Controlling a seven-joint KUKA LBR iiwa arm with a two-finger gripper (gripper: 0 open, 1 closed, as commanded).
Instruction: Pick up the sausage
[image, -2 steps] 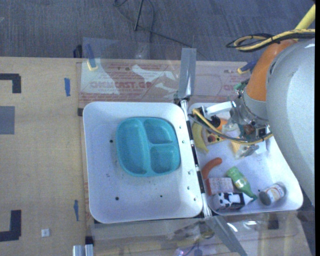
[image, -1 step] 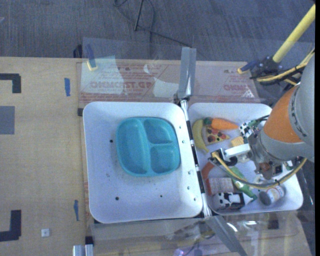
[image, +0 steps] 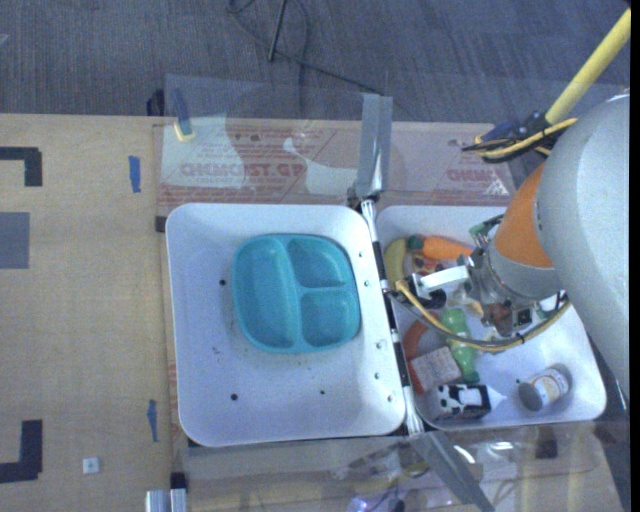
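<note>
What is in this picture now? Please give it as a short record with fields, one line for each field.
left bin: holds a teal divided plate
right bin: holds several small items
items in right bin: banana, carrot, green item, black and white toy, small can, reddish-brown piece that may be the sausage
arm: reaches from the right, low over the right bin
gripper: among the items, its hold cannot be judged
</note>
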